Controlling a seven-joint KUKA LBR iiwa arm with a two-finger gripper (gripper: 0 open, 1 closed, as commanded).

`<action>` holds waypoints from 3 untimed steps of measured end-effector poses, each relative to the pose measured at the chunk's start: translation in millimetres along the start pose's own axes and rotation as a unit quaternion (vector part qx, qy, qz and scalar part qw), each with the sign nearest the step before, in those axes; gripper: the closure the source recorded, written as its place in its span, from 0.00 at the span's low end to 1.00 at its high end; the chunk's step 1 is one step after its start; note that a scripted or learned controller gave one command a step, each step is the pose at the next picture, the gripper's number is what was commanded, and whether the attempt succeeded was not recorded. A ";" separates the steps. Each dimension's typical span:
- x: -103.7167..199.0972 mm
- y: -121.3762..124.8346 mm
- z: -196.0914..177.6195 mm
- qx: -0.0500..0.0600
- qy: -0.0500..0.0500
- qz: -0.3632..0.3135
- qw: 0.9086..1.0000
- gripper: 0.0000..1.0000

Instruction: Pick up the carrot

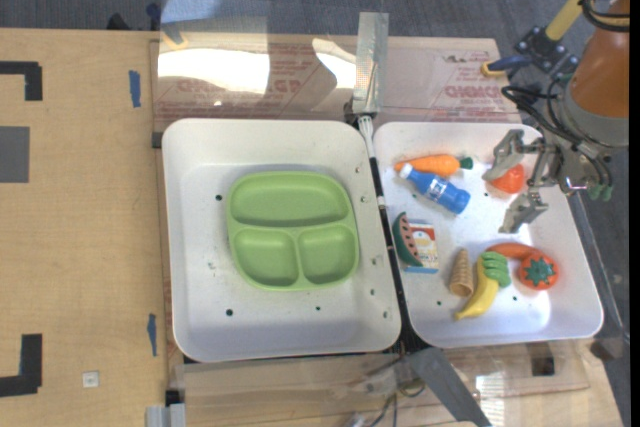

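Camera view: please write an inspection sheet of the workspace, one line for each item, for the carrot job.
Surface: two white bins side by side, left bin and right bin.
Job's things: carrot lies in the right bin, at its far side, beside the blue bottle.
Clutter: green divided plate in the left bin; banana, tomato, ice cream cone, small carton in the right bin.
Grippers: gripper over the right bin, apart from the carrot, an orange thing by its fingers.
Cables: black cables near the wrist.
Surroundings: cardboard sheet at left.
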State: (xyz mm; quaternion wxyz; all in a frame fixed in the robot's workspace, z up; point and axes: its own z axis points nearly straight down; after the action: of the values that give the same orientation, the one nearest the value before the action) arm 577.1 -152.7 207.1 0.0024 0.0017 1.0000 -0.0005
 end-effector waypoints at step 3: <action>-73.5 43.6 119.0 -0.005 0.019 0.212 0.977 0.00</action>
State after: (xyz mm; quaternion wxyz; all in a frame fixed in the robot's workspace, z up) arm 651.3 -109.5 88.5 -0.0162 0.2137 0.9767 0.0054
